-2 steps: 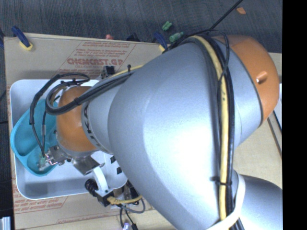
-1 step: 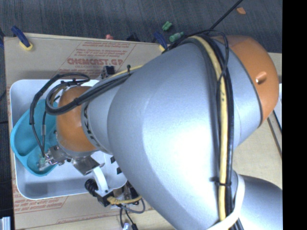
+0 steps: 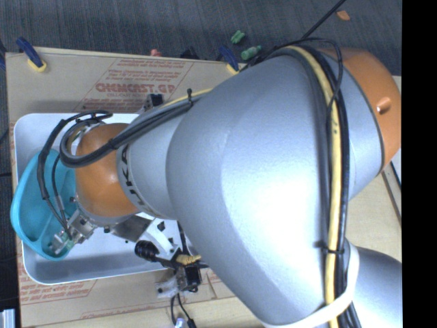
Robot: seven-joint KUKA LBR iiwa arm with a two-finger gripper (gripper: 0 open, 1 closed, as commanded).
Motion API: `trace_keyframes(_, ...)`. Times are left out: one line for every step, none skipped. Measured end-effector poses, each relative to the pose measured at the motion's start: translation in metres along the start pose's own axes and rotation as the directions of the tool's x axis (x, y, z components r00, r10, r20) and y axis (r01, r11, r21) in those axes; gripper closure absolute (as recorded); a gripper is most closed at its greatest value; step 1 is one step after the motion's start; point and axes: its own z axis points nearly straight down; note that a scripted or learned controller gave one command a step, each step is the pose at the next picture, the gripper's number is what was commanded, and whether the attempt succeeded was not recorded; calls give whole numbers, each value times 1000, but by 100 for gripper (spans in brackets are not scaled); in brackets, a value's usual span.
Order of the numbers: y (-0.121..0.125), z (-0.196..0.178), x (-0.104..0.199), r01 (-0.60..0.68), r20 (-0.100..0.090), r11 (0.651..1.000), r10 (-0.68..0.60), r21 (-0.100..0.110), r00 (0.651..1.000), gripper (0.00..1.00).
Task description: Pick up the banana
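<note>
Reaching leftward, the arm (image 3: 273, 183) (orange wrist band lowest) covers the white bin (image 3: 27, 132).

The big rounded metal arm (image 3: 273, 183) is silvery grey with an orange band (image 3: 102, 176) near the wrist and another orange section (image 3: 372, 108) higher up. A yellow cable (image 3: 332, 149) and black cables run along it. The shallow plastic bin (image 3: 41, 268) is white. A curved plastic object (image 3: 31, 203) in it is turquoise blue. The flat cardboard sheet (image 3: 136, 77) is tan with red printing.
</note>
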Motion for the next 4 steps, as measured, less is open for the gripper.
trace_keyframes(-2,-85,0,-501,-2,865,501,2,865,0)
trace_keyframes(-2,-95,0,-496,-2,868,496,4,868,100)
trace_keyframes(-47,-131,-47,-795,-2,607,795,3,607,100)
trace_keyframes(-73,-186,-76,-962,-1,274,962,4,274,100)
